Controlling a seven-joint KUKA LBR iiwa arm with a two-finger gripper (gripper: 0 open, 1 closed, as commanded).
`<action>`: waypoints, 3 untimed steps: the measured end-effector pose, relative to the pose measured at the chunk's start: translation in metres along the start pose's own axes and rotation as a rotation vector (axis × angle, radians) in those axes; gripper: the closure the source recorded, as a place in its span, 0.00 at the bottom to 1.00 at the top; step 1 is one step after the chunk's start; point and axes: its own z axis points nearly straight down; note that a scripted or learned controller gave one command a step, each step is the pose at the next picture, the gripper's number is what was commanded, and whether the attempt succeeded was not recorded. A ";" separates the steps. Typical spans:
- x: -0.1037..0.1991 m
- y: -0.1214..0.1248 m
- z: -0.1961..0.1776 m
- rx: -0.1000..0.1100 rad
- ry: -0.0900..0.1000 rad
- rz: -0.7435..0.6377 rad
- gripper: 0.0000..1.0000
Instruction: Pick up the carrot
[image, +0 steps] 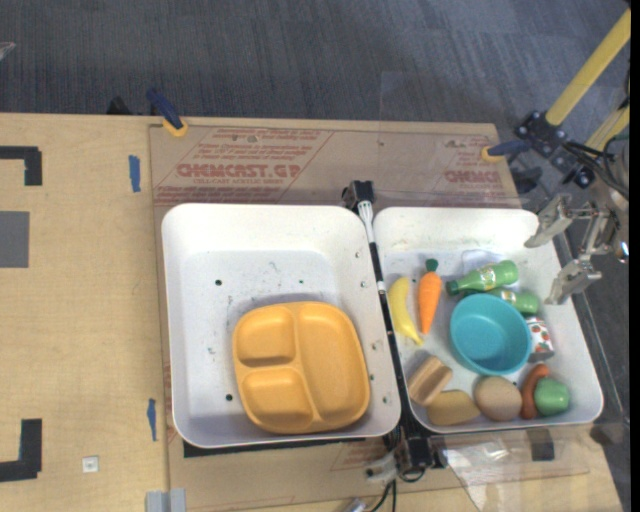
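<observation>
The carrot (429, 299) lies in the right bin (590, 375) beside a banana (402, 309) — the open gripper (572, 255) hovers at that bin's far-right rim.

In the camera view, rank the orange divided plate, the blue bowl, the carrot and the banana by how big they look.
1. orange divided plate
2. blue bowl
3. banana and carrot: look about alike, so unranked.

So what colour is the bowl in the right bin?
Teal blue; the bowl shows clearly in the camera view.
</observation>
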 end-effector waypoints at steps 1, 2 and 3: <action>0.015 0.047 0.117 -0.006 0.015 0.056 0.00; 0.023 0.124 0.092 -0.004 0.006 0.481 0.00; 0.016 0.178 0.093 -0.002 0.004 0.635 0.00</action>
